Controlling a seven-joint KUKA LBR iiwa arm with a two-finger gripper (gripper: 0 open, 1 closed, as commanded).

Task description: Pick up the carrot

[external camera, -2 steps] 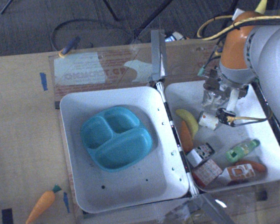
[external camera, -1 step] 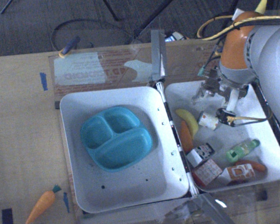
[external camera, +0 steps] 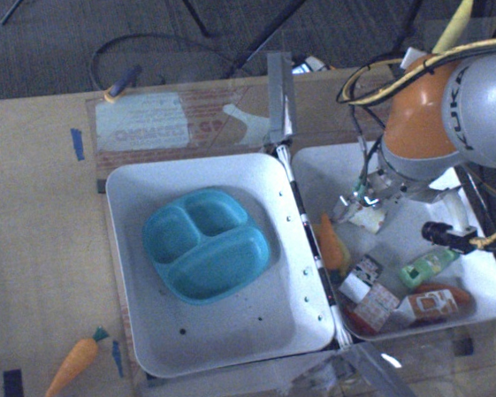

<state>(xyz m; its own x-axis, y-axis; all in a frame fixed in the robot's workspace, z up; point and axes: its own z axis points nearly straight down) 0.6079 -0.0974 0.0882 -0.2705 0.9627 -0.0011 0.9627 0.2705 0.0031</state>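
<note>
Grey arm (external camera: pixel 479 113) with orange band, reaching from right over right bin (external camera: pixel 495 298); gripper (external camera: pixel 362 200) low at far side, open or closed not discernible. Blue divided plate (external camera: pixel 207 242) in left bin (external camera: pixel 148 338). Carrot (external camera: pixel 330 244): plain orange, tapered, against right bin's left wall. Another carrot (external camera: pixel 73 365), green-topped, on bench, near left.

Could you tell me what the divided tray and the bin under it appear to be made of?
The divided tray looks like moulded plastic: uniform teal colour, rounded compartment walls and a soft sheen. The left bin looks like rigid white plastic, smooth and matte, with small holes along its right rim; painted metal cannot be ruled out.
</note>
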